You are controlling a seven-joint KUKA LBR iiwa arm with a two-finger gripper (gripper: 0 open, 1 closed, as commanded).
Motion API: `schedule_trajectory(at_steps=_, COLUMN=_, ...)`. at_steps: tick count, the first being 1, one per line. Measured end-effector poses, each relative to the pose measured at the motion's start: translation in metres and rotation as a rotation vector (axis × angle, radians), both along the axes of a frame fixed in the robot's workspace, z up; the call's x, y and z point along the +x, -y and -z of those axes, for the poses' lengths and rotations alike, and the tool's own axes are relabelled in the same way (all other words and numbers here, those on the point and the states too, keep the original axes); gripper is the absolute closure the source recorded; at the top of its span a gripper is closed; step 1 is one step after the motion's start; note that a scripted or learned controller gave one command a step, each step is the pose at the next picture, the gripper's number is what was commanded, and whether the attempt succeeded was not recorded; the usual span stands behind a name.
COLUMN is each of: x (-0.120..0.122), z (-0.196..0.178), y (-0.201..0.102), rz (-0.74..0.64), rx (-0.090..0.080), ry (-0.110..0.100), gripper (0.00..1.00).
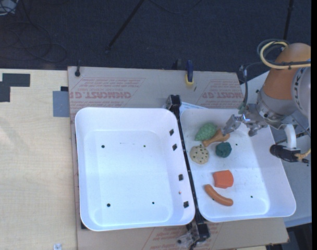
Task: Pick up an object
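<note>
Drumstick lies in right bin, touching green leafy piece; long axis slants up-right, thin end meeting gripper just above-right. Fingers look slightly parted, nothing between them.

Two bins sitting side by side on bench. In right bin: broccoli at back, cookie lying in front of it, ball right of cookie, block nearer front, sausage lying frontmost. Gripper hanging just right of broccoli.
</note>
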State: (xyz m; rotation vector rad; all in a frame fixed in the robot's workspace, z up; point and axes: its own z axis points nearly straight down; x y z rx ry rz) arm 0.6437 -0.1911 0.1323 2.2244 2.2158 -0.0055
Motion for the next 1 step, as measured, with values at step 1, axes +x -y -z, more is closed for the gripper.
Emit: schedule_trajectory(at_steps=1, x=-0.0011, z=0.0428, y=-0.0710, rz=-0.008, rx=0.008, ry=-0.007, gripper=0.00)
